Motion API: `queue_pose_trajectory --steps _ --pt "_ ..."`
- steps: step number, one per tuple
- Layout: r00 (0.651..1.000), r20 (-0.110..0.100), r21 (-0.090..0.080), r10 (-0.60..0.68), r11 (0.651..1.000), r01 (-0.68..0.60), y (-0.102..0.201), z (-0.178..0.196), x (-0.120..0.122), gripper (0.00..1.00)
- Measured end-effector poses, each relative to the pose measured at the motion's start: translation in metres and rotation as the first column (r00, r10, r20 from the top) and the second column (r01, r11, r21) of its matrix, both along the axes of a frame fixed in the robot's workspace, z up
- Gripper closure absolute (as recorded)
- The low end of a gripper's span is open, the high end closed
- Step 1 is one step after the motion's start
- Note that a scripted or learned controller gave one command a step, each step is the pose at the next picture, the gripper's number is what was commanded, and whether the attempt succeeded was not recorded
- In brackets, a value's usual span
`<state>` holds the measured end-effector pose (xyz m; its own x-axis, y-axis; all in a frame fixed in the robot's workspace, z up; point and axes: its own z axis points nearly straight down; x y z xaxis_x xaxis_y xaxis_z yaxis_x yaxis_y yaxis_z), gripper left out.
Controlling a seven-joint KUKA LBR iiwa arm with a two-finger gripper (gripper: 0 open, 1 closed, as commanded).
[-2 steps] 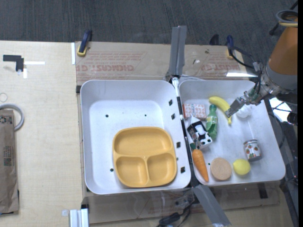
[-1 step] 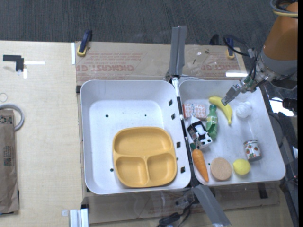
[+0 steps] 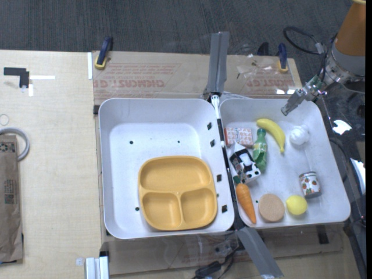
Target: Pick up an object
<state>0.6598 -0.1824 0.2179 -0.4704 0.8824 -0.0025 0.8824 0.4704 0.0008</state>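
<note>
Two bins [image 3: 110,156], yellow tray [image 3: 174,190] left, banana [image 3: 273,132] right

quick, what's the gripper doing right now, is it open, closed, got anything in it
Gripper: above the far right corner of the right bin, nothing seen between its fingers; open or closed cannot be told.

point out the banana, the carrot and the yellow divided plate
curved yellow banana [image 3: 272,131]: camera view, right bin, middle of its curve
tapered orange carrot [image 3: 246,203]: camera view, right bin, mid-length of its body
yellow three-compartment plastic plate [image 3: 174,190]: camera view, left bin, ridge below its large upper compartment
</note>
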Motion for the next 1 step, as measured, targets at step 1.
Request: queue_pose_trajectory --steps 1 --pt "0.993 -0.003 0.001 -0.114 0.993 0.114 0.0258 -0.116 -0.0009 0.0"
